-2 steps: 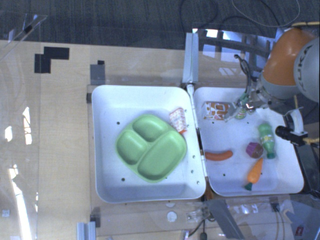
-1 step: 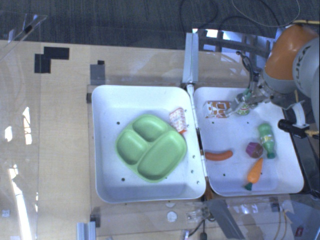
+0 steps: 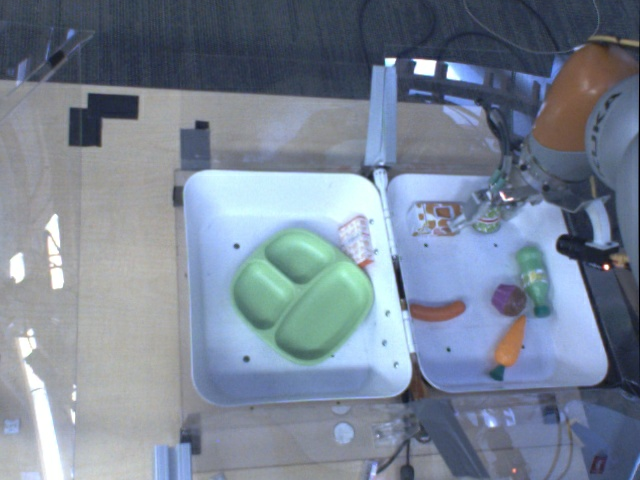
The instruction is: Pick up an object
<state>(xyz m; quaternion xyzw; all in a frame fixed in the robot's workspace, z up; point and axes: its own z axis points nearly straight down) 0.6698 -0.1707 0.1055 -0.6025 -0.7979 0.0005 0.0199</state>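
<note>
Pincer (image 3: pixel 478 213) is hovering near my right bin's (image 3: pixel 590 368) far edge over a packet (image 3: pixel 436 218); grip unclear. Packet is looking light, crinkly; I'm favouring its edges.

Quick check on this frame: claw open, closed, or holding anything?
Claw: cannot be told. It sits low over the back of the right bin, next to the brown-and-white packet; nothing visibly held.

Dark carpet (image 3: pixel 250 28), pale wooden bench (image 3: pixel 100 318)
</note>
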